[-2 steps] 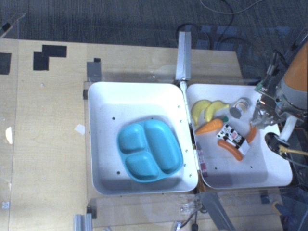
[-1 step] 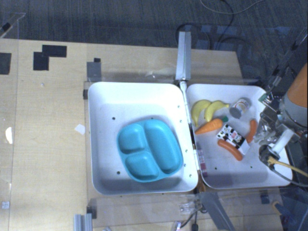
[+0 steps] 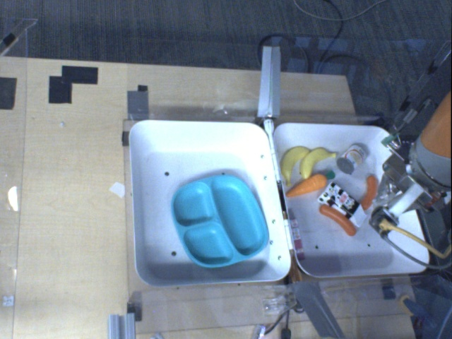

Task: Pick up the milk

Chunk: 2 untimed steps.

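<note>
The milk carton (image 3: pixel 337 199), small and patterned in black and white, lies near the middle of the right bin (image 3: pixel 339 257). A red sausage (image 3: pixel 339 220) lies against its near side and a carrot (image 3: pixel 307 186) touches its left corner. A small orange piece (image 3: pixel 370 191) sits just beside it on the right; what that piece is I cannot tell. Bananas (image 3: pixel 305 162) lie toward the bin's far left corner, with a grey tin (image 3: pixel 349 157) by the far edge. The left bin (image 3: pixel 152 161) holds a blue divided plate (image 3: pixel 220 219). The gripper (image 3: pixel 387 200) hangs over the right bin's right edge, near the carton. Whether it is spread or closed cannot be made out.
</note>
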Each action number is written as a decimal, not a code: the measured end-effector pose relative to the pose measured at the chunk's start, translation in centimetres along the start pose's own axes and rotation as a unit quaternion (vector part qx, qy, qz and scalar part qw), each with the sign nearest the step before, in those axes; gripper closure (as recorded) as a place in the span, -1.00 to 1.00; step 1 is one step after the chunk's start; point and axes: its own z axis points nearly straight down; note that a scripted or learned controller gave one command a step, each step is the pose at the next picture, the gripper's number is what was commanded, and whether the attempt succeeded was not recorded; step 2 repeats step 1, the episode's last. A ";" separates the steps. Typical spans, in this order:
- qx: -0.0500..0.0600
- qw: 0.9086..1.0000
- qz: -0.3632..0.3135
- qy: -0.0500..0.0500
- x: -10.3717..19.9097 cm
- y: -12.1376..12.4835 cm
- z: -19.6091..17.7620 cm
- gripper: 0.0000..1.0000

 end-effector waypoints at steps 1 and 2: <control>0.000 0.993 0.115 -0.001 2.9 -3.6 -0.3 1.00; 0.000 0.993 0.115 -0.001 2.9 -3.6 -0.3 1.00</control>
